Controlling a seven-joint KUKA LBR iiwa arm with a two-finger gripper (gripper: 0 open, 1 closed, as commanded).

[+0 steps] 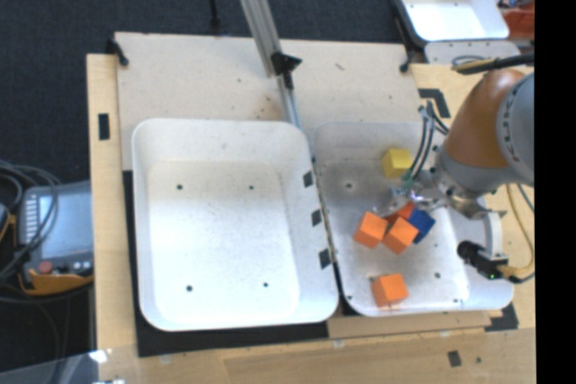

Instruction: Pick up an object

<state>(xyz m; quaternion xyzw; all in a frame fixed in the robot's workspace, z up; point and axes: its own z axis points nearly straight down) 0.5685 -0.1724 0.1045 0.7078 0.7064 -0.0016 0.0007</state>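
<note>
While the gripper (407,199) is lowered just beside the blue block (421,221), jaw state cannot be told; the approach step is judged underway, closure being needed next.

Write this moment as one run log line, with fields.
arm: over right bin | gripper: low beside blue block and orange blocks | yellow block: apart | grasp: unconfirmed

Lighting: even, diffuse, overhead; moderately bright. Left bin (225,220) and small tray (450,6) at upper right near white, mild washout, no hard glare. Shadows: soft and short, under the blocks at lower right and along bin rims. Dark floor across the top underexposed. Sharpness: soft throughout, low resolution, fine detail smeared; lower left corner hazy
</note>
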